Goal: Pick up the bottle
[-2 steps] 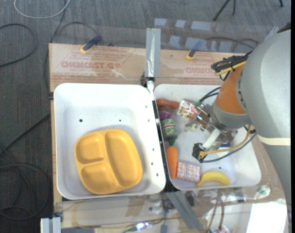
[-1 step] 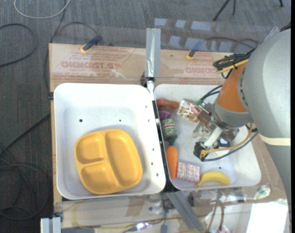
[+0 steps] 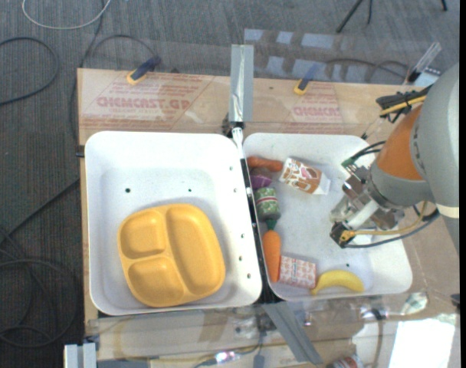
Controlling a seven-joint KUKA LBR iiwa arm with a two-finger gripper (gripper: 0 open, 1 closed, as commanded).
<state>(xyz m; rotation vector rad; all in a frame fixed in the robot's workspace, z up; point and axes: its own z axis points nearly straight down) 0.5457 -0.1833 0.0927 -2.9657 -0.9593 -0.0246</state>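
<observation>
Bottle pickup: not yet achieved.

Bottle (image 3: 303, 176) is seen lying on its side in the upper part of the right bin (image 3: 386, 282), untouched. Claw (image 3: 345, 229) is positioned apart from it, lower right; whether its fingers are parted cannot be told. Approach, grasp and lift remain.

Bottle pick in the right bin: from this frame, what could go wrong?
1. The bottle lies on its side, so it may roll or slip from a pinch.
2. The gripper sits apart from it, lower right; a poorly aimed descent meets bare bin floor.
3. The orange piece and grapes lie close left; a push could jam the bottle against them.
</observation>
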